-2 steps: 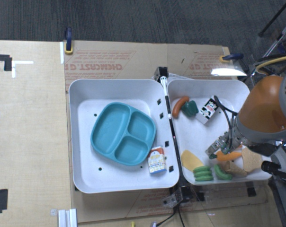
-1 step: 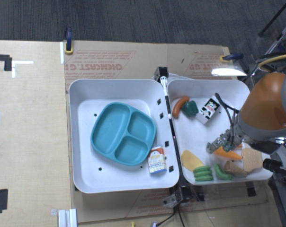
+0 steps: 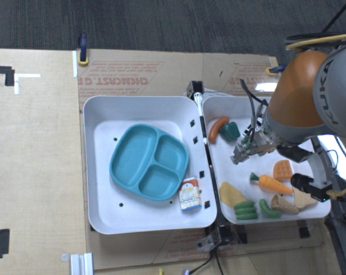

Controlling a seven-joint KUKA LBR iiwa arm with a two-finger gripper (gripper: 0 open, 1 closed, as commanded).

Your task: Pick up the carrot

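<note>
At the near rim of the right bin lie the green pods, the yellow wedge and the cone. Just beyond them the carrot rests on the bin floor, green top toward the left bin, orange body running to the right and slightly nearer the camera. Its long axis is thus nearly level across the view. The waffle sits just beside it, farther back. The gripper hangs farther back again, up and left of the carrot, apart from it and carrying nothing. Whether the fingers are spread or closed cannot be told. The coming move likely requires travel toward the near-right and a grasp across the carrot's width.
</note>
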